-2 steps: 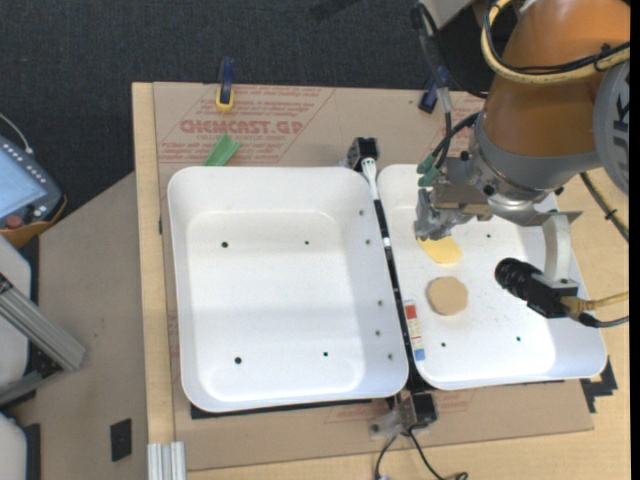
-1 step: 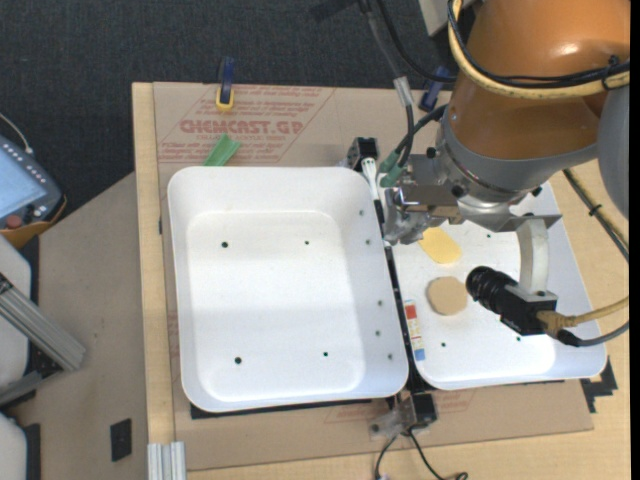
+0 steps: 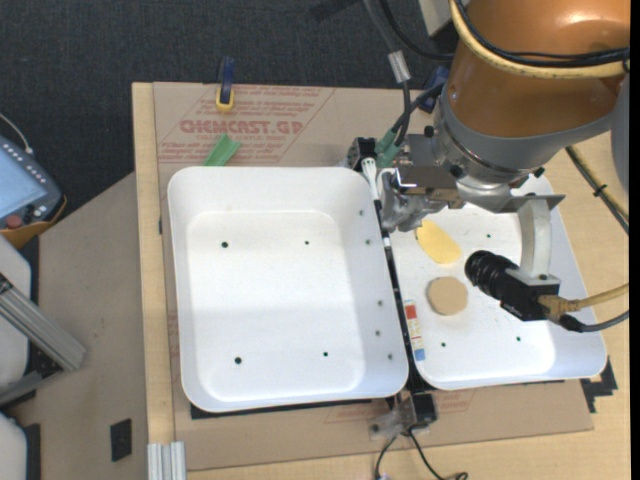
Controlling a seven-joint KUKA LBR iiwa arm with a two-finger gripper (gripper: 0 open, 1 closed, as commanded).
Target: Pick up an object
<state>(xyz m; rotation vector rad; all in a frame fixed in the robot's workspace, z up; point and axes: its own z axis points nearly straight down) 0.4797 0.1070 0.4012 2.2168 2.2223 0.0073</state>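
Right bin holds two loose items: one yellow piece near the back-left, one tan disc just in front of it, apart. Both look light, flat and stiff, probably slick plastic; low profile suggests pinching across the edges from straight above. A black cylinder on the arm's hardware hangs just right of the disc. Gripper sits over the bin's back-left corner; its grasp state can't be told. Left bin: two bins total.

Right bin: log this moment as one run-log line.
arm: over right bin | gripper: at bin's far-left corner | yellow piece: in bin, loose | tan disc: in bin, loose | left bin: untouched
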